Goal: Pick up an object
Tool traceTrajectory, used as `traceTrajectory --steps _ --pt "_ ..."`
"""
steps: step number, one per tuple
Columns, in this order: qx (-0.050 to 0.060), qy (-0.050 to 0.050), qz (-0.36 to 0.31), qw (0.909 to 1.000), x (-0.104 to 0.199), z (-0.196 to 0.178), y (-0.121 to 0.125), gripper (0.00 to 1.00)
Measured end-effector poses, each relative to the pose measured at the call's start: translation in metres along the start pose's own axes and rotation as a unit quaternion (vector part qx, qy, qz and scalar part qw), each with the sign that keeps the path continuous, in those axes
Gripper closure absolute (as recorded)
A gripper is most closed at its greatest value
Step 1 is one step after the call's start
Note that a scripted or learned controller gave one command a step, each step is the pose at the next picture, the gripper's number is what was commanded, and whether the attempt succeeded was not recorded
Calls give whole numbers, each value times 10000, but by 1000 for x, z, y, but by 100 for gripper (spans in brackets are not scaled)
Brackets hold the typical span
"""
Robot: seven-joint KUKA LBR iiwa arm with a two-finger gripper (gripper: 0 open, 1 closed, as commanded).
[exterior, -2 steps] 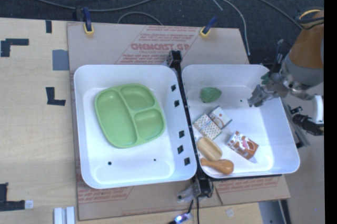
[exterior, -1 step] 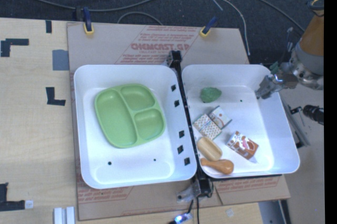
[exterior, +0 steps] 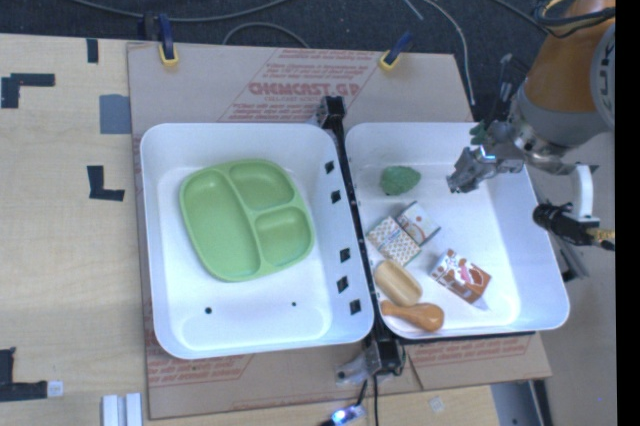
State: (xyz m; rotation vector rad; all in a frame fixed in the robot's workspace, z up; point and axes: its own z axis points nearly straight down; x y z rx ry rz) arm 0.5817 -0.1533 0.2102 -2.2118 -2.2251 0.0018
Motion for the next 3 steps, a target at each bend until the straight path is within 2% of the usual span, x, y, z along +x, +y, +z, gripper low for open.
traceTrajectory --steps 3 --pt "-4 -2 -10 10000 171 -5 8 100"
